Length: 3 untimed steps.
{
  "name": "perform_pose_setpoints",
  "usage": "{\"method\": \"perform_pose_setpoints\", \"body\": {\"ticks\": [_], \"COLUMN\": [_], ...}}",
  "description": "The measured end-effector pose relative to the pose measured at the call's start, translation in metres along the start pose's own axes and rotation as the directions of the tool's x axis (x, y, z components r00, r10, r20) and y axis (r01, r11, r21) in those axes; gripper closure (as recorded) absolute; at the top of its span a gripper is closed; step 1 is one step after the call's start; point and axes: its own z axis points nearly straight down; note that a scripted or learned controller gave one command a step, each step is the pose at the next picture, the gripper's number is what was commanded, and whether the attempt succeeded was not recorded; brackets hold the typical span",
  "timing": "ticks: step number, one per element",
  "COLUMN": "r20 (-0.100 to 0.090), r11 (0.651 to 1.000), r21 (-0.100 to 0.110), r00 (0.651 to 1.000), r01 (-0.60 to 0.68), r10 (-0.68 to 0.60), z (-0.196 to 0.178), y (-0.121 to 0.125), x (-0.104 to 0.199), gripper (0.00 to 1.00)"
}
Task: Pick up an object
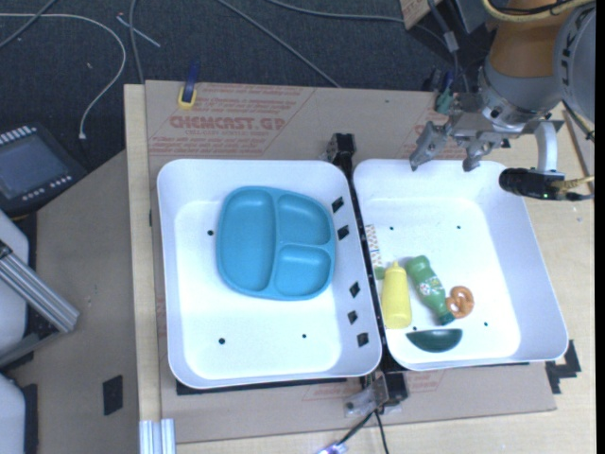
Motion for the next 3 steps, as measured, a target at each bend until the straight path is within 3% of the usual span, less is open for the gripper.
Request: {"method": "perform_pose_setpoints", "body": {"ticks": [1, 3], "r20": [0.002, 0.001], "r11": [1.000, 1.000], "r21": [-0.014, -0.007], "r00": [1.000, 1.000], "r01": [0.002, 0.002], "r10": [-0.002, -0.002], "z": [-0.009, 0.101], "y": [0.002, 0.004], "x": [0.000, -0.008], "gripper": [0.00, 0.00]}}
